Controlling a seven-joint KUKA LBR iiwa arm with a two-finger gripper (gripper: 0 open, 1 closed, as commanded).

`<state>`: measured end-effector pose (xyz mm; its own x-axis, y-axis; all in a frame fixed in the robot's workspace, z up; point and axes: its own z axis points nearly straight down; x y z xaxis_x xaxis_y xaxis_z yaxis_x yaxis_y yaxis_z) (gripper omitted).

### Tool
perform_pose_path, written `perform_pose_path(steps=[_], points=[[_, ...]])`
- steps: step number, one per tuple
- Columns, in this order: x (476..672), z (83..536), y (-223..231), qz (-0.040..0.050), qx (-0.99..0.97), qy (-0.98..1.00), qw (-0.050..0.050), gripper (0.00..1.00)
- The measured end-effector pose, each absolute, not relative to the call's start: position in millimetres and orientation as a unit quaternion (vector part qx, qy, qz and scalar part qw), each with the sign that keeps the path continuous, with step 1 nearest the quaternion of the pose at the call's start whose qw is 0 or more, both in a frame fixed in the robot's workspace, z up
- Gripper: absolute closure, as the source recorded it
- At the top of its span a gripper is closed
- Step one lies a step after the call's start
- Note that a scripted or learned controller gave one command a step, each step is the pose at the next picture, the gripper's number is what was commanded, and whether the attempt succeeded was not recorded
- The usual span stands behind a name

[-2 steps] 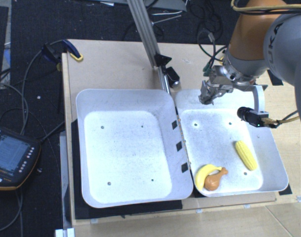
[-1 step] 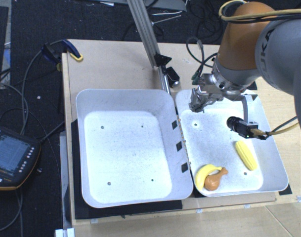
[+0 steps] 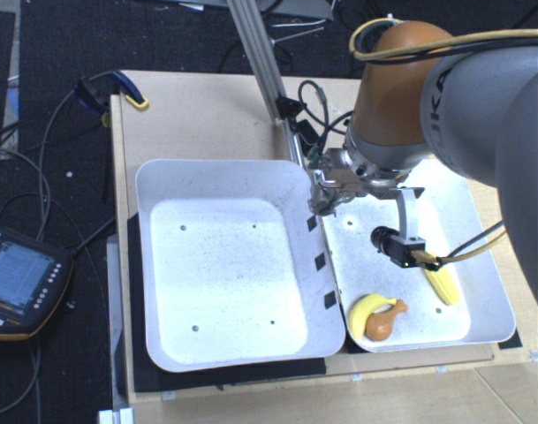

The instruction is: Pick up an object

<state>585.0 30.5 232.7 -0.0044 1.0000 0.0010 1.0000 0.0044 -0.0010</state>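
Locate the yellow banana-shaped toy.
The yellow banana-shaped toy lies in the right white bin, near its front edge, touching an orange-brown drumstick-shaped toy.

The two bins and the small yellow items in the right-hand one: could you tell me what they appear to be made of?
Left bin and right bin: probably thin moulded plastic, matte white, judging by the rounded corners and shallow lips. Toy banana and toy drumstick: likely plastic or rubber, with smooth, evenly coloured, slightly shiny surfaces. Toy corn cob: probably plastic too, pale yellow, though too small to be sure.
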Motion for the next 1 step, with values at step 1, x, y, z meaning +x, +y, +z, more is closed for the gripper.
perform_pose_path(steps=[1], points=[[555.9, 224.2, 75.2, 0.0002, -0.706, -0.709, 0.001, 1.00]])
